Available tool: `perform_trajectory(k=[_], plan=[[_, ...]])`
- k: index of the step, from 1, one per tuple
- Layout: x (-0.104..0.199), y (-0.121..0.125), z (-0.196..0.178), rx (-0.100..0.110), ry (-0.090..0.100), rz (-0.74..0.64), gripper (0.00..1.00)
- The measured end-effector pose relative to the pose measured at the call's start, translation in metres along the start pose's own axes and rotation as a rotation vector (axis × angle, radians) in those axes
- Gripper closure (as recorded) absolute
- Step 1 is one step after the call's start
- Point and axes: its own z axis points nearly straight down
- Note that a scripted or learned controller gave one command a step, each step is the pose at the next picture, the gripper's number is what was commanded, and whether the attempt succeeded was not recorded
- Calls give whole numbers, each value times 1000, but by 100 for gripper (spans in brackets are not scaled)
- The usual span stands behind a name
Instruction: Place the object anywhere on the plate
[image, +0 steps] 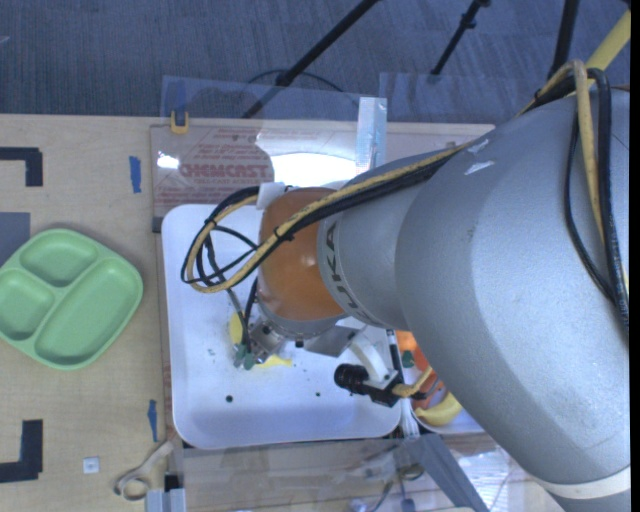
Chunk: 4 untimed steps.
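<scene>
Camera view: hand low in white bin over yellow obj, grip state unclear; green plate well left.

The arm reaches into 1 white bin; its gripper sits low over a yellow object. The green 3-compartment plate lies well apart, left.

Bulky grey cylindrical arm with smooth matte casing, glossy orange band above the wrist, dark lettering on a grey ring beside it, yellow and black cables looped along the casing, small black fitting underneath
</scene>
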Motion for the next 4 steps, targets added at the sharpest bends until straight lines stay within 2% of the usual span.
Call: perform_trajectory(k=[1,2,3,4], plan=[[-45,70,-42,10,2,-41,100],[-18,22,-17,13,7,-310,100],[-35,68,-54,8,4,-303,100],[-40,76,-121,6,3,-649,100]])
